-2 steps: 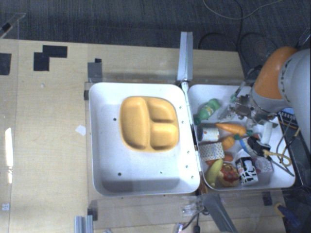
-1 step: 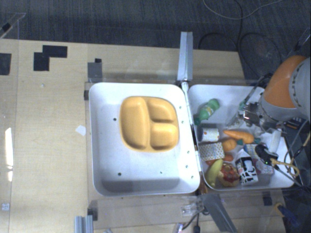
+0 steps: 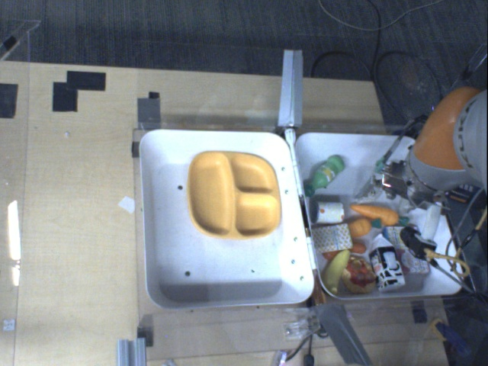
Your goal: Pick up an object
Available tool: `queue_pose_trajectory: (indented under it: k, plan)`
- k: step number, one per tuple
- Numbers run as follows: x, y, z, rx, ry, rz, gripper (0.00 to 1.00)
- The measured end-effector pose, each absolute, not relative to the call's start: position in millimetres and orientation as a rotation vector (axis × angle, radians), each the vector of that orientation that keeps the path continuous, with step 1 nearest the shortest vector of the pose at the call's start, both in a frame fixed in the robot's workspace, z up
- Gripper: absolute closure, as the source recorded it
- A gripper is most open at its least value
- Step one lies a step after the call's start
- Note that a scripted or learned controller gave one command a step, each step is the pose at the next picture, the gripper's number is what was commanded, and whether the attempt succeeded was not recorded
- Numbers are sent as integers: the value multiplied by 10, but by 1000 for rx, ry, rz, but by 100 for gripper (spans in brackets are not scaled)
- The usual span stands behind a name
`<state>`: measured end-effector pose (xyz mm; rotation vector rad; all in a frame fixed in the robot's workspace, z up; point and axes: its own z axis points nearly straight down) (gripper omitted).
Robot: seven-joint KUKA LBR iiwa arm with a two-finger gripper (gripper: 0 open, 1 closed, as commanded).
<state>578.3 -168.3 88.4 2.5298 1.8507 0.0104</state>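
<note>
While the carrot is lying in the right bin with its long axis running left-right, the gripper is hovering just above it, state indiscernible.

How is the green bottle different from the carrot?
The green bottle is green and chubby; the carrot is orange, thin and pointy. The bottle lies near the far-left corner of the right bin, tilted; the carrot lies nearly crosswise in the middle, among other things. Both lie on their sides in the same bin.
</note>
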Motion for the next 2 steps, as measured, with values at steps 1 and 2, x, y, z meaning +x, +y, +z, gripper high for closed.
queue_pose_trajectory:
  k: [1, 2]
  plan:
    - [5441, -1636, 891, 2615, 1724, 15, 0]
    - [5441, -1636, 891, 2615, 1724, 15, 0]
